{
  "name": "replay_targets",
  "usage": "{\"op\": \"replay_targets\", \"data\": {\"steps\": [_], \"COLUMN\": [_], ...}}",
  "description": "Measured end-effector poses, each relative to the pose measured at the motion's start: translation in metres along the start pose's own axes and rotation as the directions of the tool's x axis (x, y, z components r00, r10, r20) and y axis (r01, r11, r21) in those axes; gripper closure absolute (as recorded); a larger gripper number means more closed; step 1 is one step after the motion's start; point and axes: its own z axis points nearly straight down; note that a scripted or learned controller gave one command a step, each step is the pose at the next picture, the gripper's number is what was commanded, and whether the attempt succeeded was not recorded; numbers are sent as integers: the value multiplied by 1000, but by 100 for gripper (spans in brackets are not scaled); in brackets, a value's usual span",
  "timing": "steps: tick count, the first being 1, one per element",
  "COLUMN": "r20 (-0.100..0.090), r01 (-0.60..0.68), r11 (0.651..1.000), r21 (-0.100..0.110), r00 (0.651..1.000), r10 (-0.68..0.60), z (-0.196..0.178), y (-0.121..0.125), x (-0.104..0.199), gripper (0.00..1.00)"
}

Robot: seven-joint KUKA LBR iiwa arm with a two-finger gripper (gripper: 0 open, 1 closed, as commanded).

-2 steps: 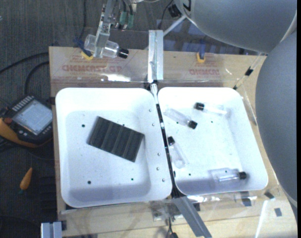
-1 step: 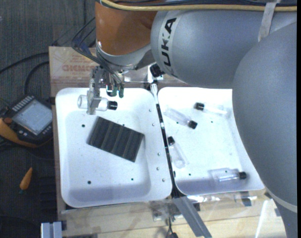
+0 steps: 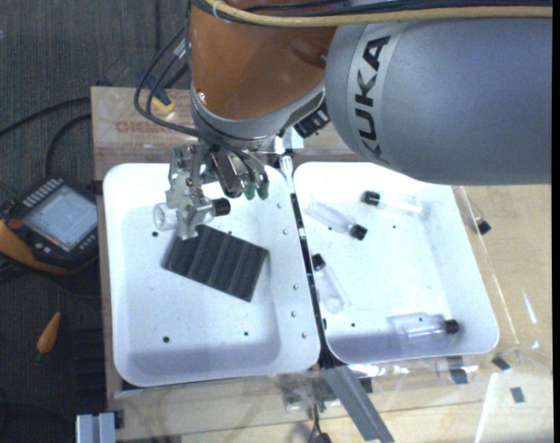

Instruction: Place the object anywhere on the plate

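Note:
My gripper (image 3: 189, 203) hangs over the back left part of the left bin (image 3: 141, 340), under the orange band of the arm. A clear vial (image 3: 173, 214) with a black cap lies crosswise between its fingers, so the gripper is shut on it. The vial hovers just behind the back edge of the plate (image 3: 215, 262), a dark ridged rectangle lying tilted in the middle of the left bin. The arm's wrist hides the bin's back rim.
The right bin (image 3: 473, 312) holds several more clear vials with black caps, such as one at the back (image 3: 386, 200) and one at the front (image 3: 425, 325). A control pendant (image 3: 53, 221) lies left of the bench.

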Motion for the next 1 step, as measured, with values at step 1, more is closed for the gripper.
{"op": "replay_targets", "data": {"steps": [1], "r20": [2], "r01": [348], "r11": [938], "r21": [-1], "r00": [938], "r10": [-348], "z": [-92], "y": [-10], "x": [-37], "gripper": [100]}}
